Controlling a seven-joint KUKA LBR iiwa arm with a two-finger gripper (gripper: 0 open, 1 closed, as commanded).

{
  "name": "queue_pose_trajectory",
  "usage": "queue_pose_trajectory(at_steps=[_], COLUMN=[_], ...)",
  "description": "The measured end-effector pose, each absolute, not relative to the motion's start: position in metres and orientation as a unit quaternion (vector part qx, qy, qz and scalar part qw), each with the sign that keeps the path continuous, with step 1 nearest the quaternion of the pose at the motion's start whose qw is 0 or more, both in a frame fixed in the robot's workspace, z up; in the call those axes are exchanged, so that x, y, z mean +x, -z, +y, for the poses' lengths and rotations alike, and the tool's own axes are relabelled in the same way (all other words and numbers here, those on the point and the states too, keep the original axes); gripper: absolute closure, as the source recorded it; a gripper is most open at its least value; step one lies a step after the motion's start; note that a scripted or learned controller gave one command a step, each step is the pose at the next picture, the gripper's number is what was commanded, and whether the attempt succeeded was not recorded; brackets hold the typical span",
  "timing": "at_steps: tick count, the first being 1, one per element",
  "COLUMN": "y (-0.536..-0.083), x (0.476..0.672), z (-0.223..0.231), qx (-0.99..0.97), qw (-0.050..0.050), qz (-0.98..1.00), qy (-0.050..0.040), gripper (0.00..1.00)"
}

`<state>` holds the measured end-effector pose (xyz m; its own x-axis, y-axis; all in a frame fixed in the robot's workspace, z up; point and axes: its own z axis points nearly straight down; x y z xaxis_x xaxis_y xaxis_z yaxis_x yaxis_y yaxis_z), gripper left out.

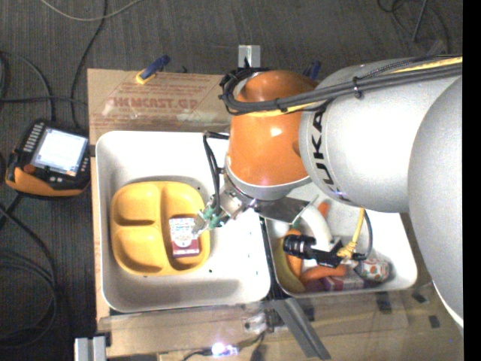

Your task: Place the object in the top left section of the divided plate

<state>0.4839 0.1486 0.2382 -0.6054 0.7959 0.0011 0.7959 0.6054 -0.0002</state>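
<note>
- The arm (361, 134), grey with its orange band, leans in from the right and covers much of the right bin (406, 277), where a jumble of small items lies half hidden beneath it.
- The left bin (113, 156) sits on the surface and holds the yellow divided plate (139, 224), a rounded tray with three wells.
- In the plate's right-hand well lies the packet (184, 239), a small flat rectangular thing, red with a white label patch, resting along the well's floor.
- From where I stand it is hard to say which well counts as top left, so I cannot judge whether the packet is home.
- The packet looks light and fairly stiff, like a thin carton or sachet; its glossy face would probably slip, so I would pinch it across the narrow sides near the middle instead of pressing on the flat face.
- The end effector (209, 218) hovers at the packet's upper corner, just beside it; its greenish tips are too small and blurred for me to tell their state.
</note>
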Motion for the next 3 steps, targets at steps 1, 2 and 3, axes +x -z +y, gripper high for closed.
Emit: queue_pose_trajectory(at_steps=[1, 2, 3], y=[-0.222, -0.272, -0.221], x=[0.485, 0.485, 0.526], z=[0.067, 0.019, -0.021], qx=[-0.316, -0.333, -0.29], qw=[0.0, -0.001, 0.0], qz=[-0.949, -0.943, -0.957], qy=[-0.0005, 0.0001, -0.0007], gripper=[1.0, 1.0, 1.0])
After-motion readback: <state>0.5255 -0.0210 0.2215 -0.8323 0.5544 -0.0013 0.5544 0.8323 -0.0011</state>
